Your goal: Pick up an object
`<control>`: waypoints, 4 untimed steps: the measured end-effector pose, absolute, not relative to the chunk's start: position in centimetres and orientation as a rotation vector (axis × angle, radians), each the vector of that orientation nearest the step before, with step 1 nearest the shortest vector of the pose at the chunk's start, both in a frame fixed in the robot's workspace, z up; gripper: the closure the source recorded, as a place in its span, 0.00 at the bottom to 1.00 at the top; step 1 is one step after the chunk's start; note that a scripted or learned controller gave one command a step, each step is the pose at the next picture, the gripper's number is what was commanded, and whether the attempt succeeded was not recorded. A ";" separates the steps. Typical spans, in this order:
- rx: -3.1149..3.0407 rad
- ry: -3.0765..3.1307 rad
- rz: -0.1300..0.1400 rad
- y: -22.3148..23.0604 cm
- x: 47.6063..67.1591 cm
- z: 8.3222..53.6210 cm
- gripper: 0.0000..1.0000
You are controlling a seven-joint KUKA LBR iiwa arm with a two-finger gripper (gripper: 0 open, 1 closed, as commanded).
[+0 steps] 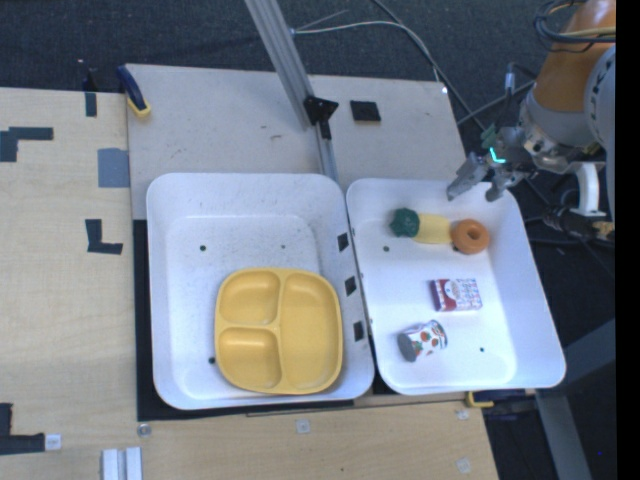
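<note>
The arm is reaching in from the right, its tool (478,182) hanging over the far right corner of the right bin (530,358), fingers spread apart and pinching nothing. Inside that bin, a green object (404,222) is lying at the far side, touching a yellow piece (433,230), with an orange ring-shaped object (470,236) just beside it on the right. Nearer the viewer, a small red and white packet (456,294) is lying flat, and a small grey cup-like item with red marks (422,340) is lying tipped near the front. The left bin (180,228) is holding a yellow divided plate (279,330) toward its near side. Both bins are sitting on the bench (60,268).
</note>
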State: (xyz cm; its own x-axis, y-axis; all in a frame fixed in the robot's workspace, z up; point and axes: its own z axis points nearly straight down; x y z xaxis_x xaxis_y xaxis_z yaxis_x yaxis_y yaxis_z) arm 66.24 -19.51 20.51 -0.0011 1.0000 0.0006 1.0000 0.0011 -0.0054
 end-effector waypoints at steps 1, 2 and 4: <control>-2.219 -2.223 0.001 -19.5 66.3 20.7 0.00; -2.217 -2.220 0.007 -19.2 65.5 14.6 0.00; -2.222 -2.227 0.000 -20.0 65.6 9.4 0.00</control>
State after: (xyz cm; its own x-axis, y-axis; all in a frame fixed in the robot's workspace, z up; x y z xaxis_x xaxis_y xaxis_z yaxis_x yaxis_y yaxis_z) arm 65.59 -20.04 9.36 -0.0023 1.0000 -0.0031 1.0000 0.0023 0.0031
